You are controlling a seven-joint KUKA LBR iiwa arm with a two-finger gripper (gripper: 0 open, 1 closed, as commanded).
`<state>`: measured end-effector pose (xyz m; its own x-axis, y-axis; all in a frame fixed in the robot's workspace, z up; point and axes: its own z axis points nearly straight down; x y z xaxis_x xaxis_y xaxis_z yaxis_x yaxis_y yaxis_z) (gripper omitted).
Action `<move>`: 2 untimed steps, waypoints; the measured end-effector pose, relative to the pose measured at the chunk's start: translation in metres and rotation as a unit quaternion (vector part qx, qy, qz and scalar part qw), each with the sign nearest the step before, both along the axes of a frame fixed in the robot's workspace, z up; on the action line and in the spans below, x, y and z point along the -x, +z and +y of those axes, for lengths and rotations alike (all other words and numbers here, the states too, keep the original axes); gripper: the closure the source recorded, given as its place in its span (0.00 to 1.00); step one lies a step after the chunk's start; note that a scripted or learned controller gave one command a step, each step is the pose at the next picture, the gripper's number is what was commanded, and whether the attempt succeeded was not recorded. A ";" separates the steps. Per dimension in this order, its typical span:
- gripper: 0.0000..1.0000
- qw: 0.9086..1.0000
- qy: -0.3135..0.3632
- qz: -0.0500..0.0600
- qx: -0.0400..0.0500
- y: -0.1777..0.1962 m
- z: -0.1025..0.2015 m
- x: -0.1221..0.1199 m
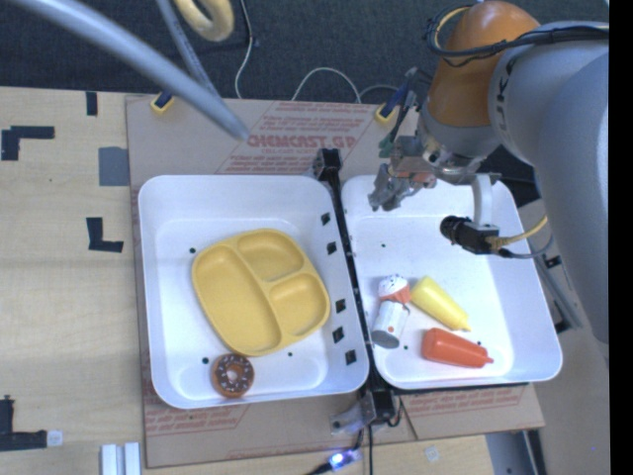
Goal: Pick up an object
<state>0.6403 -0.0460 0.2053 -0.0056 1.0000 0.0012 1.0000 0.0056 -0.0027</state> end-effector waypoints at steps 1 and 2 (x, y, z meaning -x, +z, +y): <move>1.00 1.000 0.000 0.000 0.000 -0.004 0.054 0.005; 1.00 1.000 0.000 -0.001 0.000 -0.003 0.104 0.008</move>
